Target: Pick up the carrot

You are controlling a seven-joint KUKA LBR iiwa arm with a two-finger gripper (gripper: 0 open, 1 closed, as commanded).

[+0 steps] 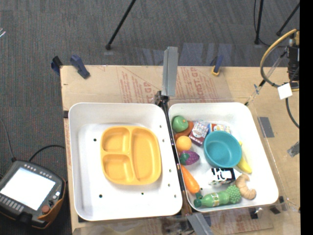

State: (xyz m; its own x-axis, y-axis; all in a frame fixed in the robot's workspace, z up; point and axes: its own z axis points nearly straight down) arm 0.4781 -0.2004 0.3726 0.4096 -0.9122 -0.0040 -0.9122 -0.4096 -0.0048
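Two white bins: left (pixel 78 146) holds a yellow tray (pixel 131 154) (three-sectioned), right (pixel 259 151) holds the carrot (pixel 190 179)

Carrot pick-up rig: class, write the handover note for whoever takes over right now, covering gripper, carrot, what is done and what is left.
Gripper: not in view.
Carrot: lies in the right bin, along its left wall, near the front, between the purple vegetable and the green bottle.
Left bin: holds the yellow divided plate.
Done: nothing; the carrot is unlifted.
Left: reach in, grasp, lift.
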